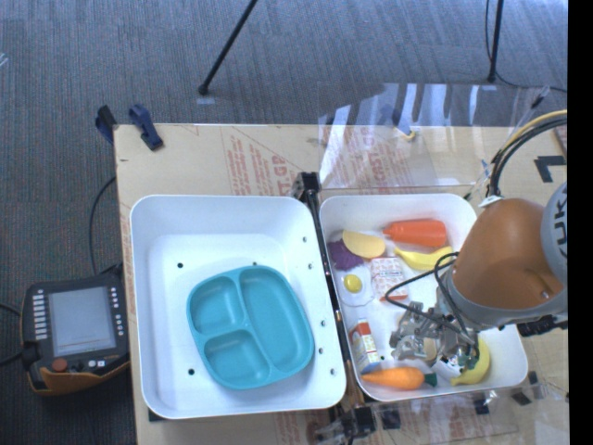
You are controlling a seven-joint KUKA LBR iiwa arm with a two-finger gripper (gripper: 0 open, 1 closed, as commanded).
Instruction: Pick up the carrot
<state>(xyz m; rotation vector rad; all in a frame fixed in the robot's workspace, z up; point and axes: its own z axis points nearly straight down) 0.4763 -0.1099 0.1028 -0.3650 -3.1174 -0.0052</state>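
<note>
Here the carrot (396,377) lies just below the gripper (424,338), whose state I cannot tell.

A grey carpet (278,35) with fine ribbing covers the floor around the bench. Thin black tripod legs (232,37) slant across it at the top, and another stand pole (498,26) rises near the upper right. The bench top (241,160) is a pale brown board with red printing. Two blue clamps (144,126) grip its far left corner. A handheld control pendant (76,332) with a grey screen lies on the carpet to the left, its black cable (97,225) trailing along the board's edge.
</note>
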